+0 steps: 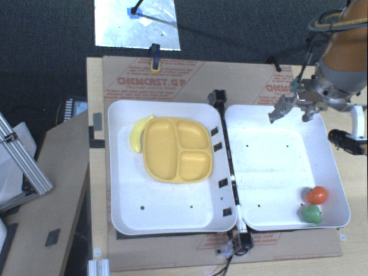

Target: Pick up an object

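You are looking down on a pale wooden bench (69,154) with a sheet of brown printed cardboard (172,79) under two shallow white bins; dark carpet (46,39) lies beyond it, with a shiny metal plate (138,16) on the floor at the top. The left bin (123,211) carries a yellow divided plate (175,149) with a banana (138,132) tucked against its far-left edge, both well off to the left of the fingers. The right bin (276,154) holds an orange-red ball-like object (316,195) and a green one (311,214) just beside it, touching or nearly so, in the near right corner, well below the fingers and a little to their right. The arm (345,56) comes in from the right, its orange band high at the edge, wrist angled down and to the left. The gripper (294,109) hangs over the far rim of the right bin, and its two fingers (278,111) look spread apart with nothing between them. A row of black clips (221,154) along the seam between the bins sits left of and below the fingers.
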